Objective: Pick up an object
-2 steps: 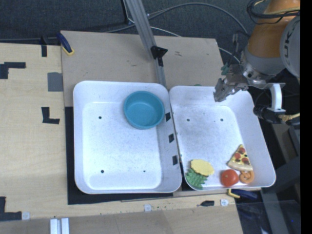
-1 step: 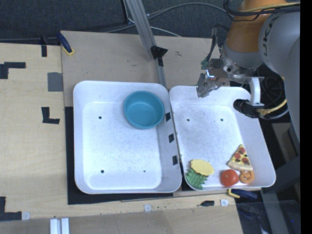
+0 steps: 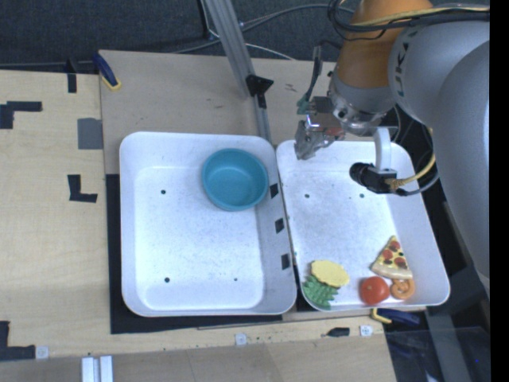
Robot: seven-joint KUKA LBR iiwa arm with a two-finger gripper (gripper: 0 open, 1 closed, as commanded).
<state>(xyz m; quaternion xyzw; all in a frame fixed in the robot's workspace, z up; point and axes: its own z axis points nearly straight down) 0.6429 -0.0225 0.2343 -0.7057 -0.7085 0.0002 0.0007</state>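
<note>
The arm (image 3: 445, 94) runs off the top and right edges, so its base is cut away. Its wrist covers the right bin's (image 3: 342, 213) far right corner. The gripper (image 3: 308, 146) is small and dark (finger spacing unreadable). The green toy (image 3: 320, 293) lies partly hidden under the yellow one (image 3: 329, 274).

The arm (image 3: 453, 94) is bulky, smooth and pale grey, with a glossy orange band (image 3: 374, 34) above the wrist. Thin cables loop over the band. The gripper (image 3: 308, 146) is small, metallic grey, with a black fitting and yellow cable nearby.
</note>
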